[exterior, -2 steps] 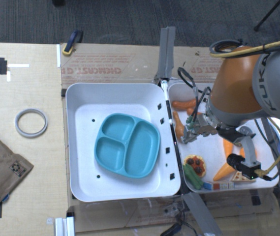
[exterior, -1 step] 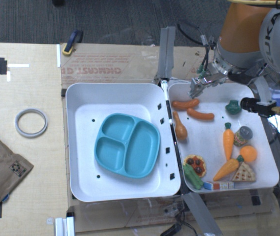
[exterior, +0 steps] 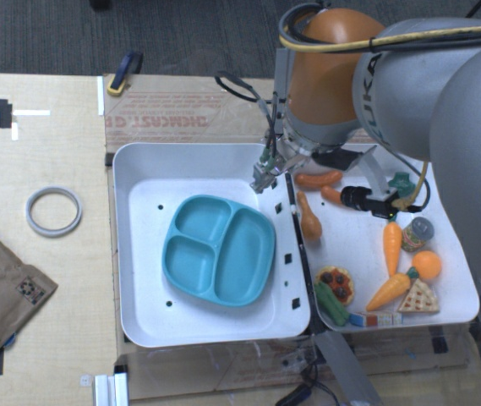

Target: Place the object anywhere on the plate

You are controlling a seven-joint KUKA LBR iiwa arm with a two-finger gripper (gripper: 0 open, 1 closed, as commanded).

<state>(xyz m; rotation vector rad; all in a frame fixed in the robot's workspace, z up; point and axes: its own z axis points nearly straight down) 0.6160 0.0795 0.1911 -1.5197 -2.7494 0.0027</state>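
Observation:
A light blue plate (exterior: pixel 219 250) with three compartments lies in the left bin (exterior: pixel 126 252), nothing on it. My gripper (exterior: pixel 263 178) hangs over the left bin's back right corner, just above and beyond the plate's far right edge and close to the divider between the bins. No object shows in it. The toy foods lie in the right bin (exterior: pixel 456 227): a red sausage (exterior: pixel 318 178) and a brown drumstick (exterior: pixel 309 218) sit nearest the gripper, just right of the divider.
The right bin also holds two carrots (exterior: pixel 391 245), an orange (exterior: pixel 426 265), a round pizza (exterior: pixel 335 282), a pizza slice (exterior: pixel 419 297), a small can (exterior: pixel 418 231) and a green vegetable (exterior: pixel 333 305). The arm's bulk overhangs that bin. A tape ring (exterior: pixel 54 211) lies on the bench at left.

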